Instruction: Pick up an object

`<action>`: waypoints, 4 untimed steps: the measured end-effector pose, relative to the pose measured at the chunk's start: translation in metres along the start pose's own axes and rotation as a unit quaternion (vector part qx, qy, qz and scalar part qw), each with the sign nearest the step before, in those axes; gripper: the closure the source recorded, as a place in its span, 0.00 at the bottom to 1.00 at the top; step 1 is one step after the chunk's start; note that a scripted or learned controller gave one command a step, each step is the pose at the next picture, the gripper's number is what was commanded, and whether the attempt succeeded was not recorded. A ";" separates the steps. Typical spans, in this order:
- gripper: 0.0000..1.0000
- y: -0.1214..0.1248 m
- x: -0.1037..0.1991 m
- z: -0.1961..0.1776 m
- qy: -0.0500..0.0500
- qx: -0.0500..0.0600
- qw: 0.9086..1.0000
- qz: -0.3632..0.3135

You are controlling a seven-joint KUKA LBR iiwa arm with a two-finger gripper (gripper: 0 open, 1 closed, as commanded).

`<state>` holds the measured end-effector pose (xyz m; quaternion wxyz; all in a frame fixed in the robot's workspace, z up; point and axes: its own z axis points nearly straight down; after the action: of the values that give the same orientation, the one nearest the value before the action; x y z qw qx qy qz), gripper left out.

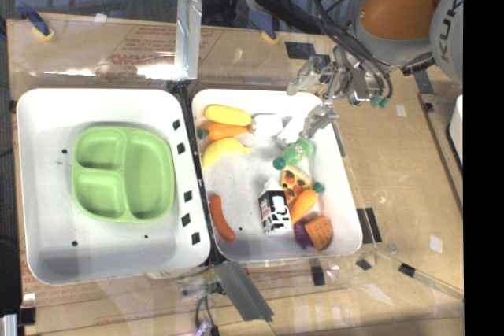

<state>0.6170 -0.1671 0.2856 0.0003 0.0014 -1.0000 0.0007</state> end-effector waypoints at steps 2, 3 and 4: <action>0.00 0.024 0.067 0.196 0.002 -0.002 0.991 -0.136; 1.00 0.026 0.064 0.184 0.000 -0.002 0.990 -0.140; 1.00 -0.047 0.048 0.072 -0.007 0.004 0.992 -0.128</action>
<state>0.5690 -0.2144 0.2134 -0.0065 0.1294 -0.9916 0.0046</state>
